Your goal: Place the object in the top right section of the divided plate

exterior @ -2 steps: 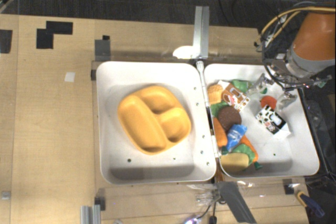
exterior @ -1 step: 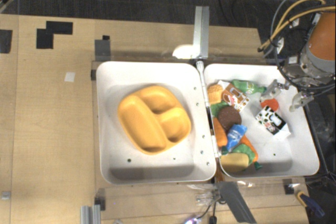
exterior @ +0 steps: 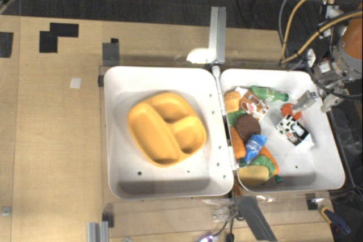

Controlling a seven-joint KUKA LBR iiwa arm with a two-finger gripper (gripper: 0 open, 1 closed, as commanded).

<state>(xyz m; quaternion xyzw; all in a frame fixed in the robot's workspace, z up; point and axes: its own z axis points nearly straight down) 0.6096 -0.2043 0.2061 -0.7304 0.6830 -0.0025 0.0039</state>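
Two-finger gripper (exterior: pixel 313 97) over far-right part of right white bin (exterior: pixel 323 170); spread or pressed together: can't tell. Yellow-orange divided plastic plate (exterior: pixel 165 127) in left white bin (exterior: pixel 120 93), all sections bare. Right bin: black-and-white patterned carton (exterior: pixel 292 130) just near of gripper; green bottle (exterior: pixel 267 93), brown round item (exterior: pixel 247 125) w/ other toy food heaped at left side.

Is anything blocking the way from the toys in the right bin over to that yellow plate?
Only the raised rims where the two bins meet. The divided plate lies alone in the left bin, its top right section bare. The gripper hangs over the pile of toys.
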